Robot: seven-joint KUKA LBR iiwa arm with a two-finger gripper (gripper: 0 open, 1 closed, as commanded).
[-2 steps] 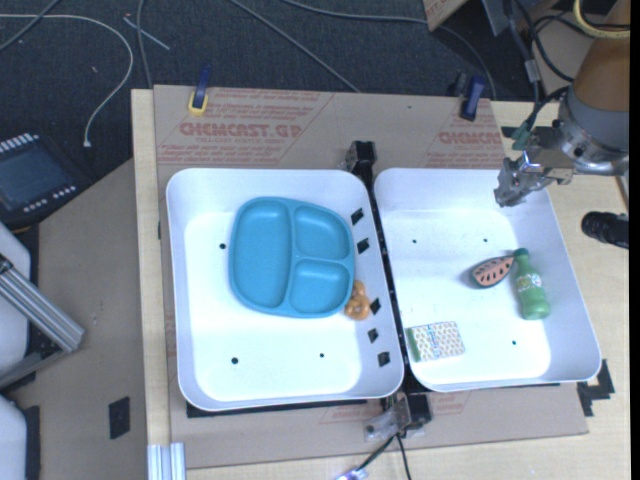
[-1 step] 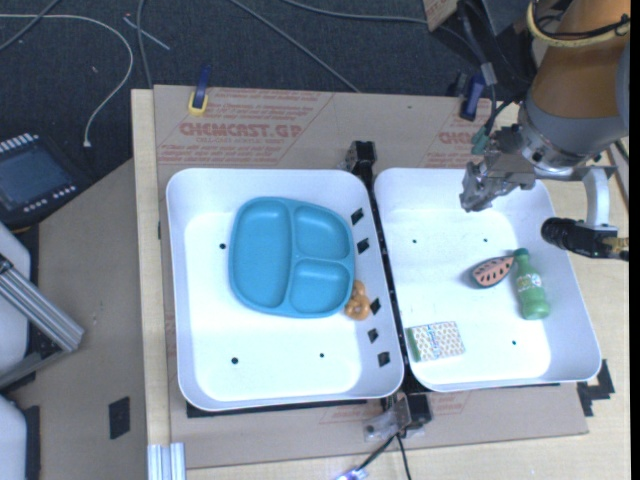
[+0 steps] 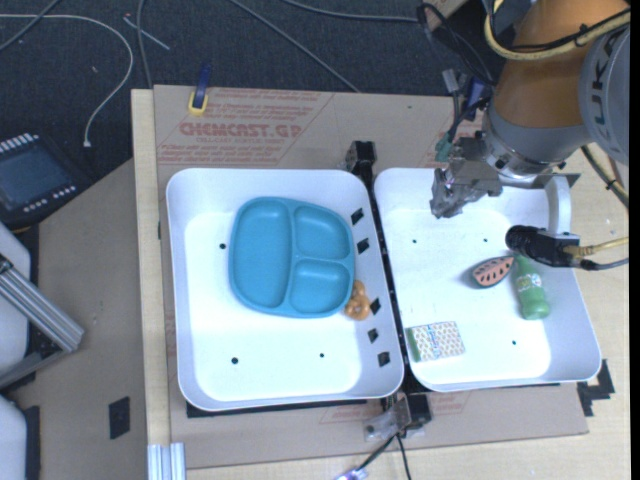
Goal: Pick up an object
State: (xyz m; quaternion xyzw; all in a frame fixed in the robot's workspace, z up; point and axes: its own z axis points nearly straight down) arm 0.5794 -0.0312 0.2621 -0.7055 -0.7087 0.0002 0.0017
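The arm [image 3: 555, 63] reaches in from the right, and its gripper [image 3: 447, 204] hangs over the far left part of the right bin [image 3: 570, 353]; nothing sits between its fingers, and whether they are spread or closed I cannot tell from this angle. Three things lie in that bin, well apart from the gripper — a watermelon slice [image 3: 492, 271] near the middle, a green bottle [image 3: 530, 292] just beside it on the right, and a small patterned packet [image 3: 436, 341] near the front edge. In the left bin [image 3: 200, 368] rests a blue divided plate [image 3: 292, 257], with a small orange-brown toy [image 3: 358, 303] touching its lower right rim — close to the wall between the bins
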